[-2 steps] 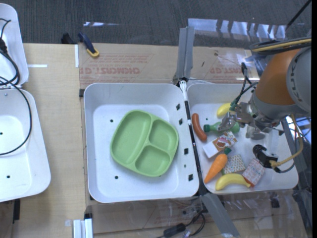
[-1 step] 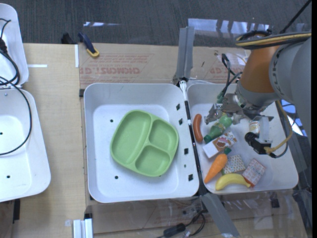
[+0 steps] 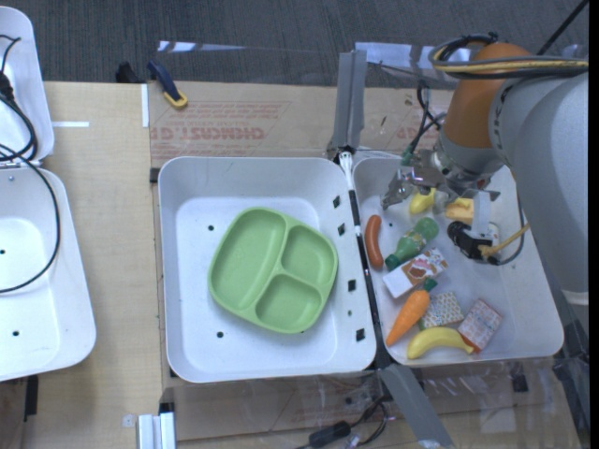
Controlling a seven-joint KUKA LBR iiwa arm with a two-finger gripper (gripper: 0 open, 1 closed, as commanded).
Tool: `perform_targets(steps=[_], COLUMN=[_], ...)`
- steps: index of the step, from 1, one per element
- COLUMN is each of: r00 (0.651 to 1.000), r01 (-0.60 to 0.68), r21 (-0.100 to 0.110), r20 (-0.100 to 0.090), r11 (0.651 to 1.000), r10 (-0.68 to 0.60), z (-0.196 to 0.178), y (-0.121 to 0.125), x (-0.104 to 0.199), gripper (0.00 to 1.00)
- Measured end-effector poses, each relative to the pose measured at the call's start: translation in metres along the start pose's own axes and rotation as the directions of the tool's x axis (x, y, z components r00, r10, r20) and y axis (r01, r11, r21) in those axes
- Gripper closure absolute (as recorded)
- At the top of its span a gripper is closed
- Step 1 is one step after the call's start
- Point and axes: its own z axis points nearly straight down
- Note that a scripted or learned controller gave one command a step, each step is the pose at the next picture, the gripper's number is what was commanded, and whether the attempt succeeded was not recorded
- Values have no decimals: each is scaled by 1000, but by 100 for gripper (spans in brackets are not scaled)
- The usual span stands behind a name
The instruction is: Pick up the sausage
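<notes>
sausage (image 3: 373, 240) by right bin's (image 3: 538, 330) left wall | gripper (image 3: 432, 190) up-right of it, apart | grip state: cannot tell

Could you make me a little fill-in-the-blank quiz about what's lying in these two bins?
1. The divided plate in the left bin is coloured ____.
2. The sausage lies along the right bin's ____ wall.
3. The orange vegetable beside the banana is a ____.

Missing words: green; left; carrot.

Glossy plastic sausage (image 3: 373, 240); matt green plastic plate (image 3: 272, 269); smooth white bins (image 3: 178, 251).
</notes>
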Motion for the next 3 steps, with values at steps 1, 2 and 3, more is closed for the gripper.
perform_targets(steps=[1,2,3], r00=[999,993,997], r01=[46,121,79], r21=[0,2,-15], r20=[0,0,13], r11=[999,993,997], r10=[-46,-121,-79], z=[-100,-99,-41], y=[-33,-106,-121], x=[97,121,155], gripper=[0,0,0])
